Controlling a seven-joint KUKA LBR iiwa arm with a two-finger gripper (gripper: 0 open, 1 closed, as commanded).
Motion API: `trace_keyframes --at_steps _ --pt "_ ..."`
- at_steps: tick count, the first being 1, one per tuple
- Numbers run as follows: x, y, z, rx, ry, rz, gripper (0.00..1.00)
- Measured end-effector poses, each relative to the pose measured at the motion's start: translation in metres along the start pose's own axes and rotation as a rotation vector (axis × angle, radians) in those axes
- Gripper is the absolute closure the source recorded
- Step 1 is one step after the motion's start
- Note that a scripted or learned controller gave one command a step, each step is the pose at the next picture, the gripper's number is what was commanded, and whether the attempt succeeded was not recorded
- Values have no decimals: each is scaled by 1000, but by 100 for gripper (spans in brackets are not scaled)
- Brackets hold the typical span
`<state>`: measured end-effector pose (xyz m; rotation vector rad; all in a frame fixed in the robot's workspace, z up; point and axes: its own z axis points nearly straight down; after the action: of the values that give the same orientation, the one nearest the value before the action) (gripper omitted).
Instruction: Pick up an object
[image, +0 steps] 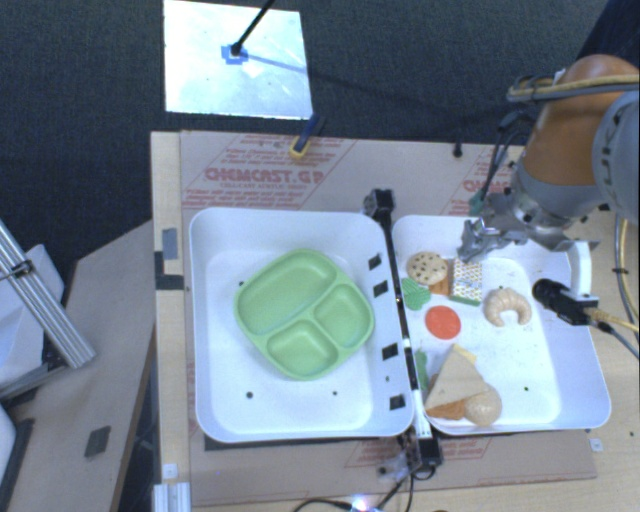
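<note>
The grey arm (575, 150) reaches in from the right, and its gripper (478, 245) hangs over the upper part of the right bin (590, 385); whether the gripper is open or closed cannot be told from this angle, and nothing can be seen in its grasp. Directly below its tip lies a pale speckled rectangular piece (466, 283), tilted slightly; whether the gripper touches it cannot be told. Just left of that piece sits a round cookie (427, 267) with dark chips, and below the cookie a small green item (414, 294) rests against the bin's left wall; a flat red disc (443, 322) lies near the middle of the bin, and a croissant (508, 305) curls to the right of it. Toward the bin's near edge a sandwich wedge (455, 378) lies touching a pale bread roll (484, 405). The left bin (215, 300) holds a green divided plate (303, 312) with three compartments, set at a slant and well apart from the gripper.
</note>
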<state>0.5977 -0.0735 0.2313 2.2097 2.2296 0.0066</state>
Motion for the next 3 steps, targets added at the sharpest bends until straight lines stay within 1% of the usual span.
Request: trace_keyframes --at_steps 1,2,3 --pt "43 27 -8 0 1 0 100" --pt "90 54 11 2 0 0 100" --pt "113 67 11 2 -1 2 100"
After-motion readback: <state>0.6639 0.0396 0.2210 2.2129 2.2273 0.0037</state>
